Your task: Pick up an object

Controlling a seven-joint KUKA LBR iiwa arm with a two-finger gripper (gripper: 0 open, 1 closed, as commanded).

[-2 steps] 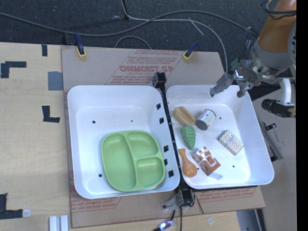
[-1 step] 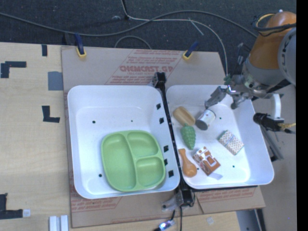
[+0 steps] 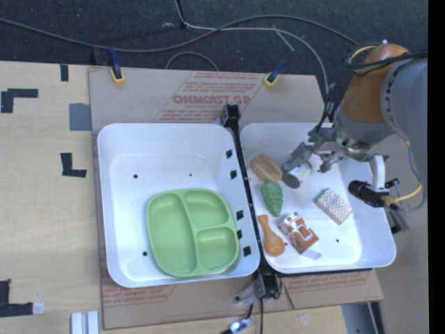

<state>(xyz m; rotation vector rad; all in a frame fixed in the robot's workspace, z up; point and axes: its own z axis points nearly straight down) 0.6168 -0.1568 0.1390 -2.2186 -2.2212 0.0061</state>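
Gripper (image 3: 297, 167), jaws apparently spread and holding nothing, hung over the right bin (image 3: 368, 256) just right of the tan bread roll (image 3: 265, 167); a clean pick required centring over it before descending

One fixed camera looked down at a slant over both white bins (image 3: 111, 186), the arm (image 3: 379, 96) entering from its right.

You look down on pale wood-grain benchtop (image 3: 42, 186) with dark tape marks (image 3: 69, 165). Brown cardboard sheet (image 3: 208, 96) with red lettering lies on it, held at far edge by two blue-and-yellow clamps (image 3: 115, 70). Beyond, dark carpet floor (image 3: 83, 12) crossed by thin cables (image 3: 208, 26). Even light.
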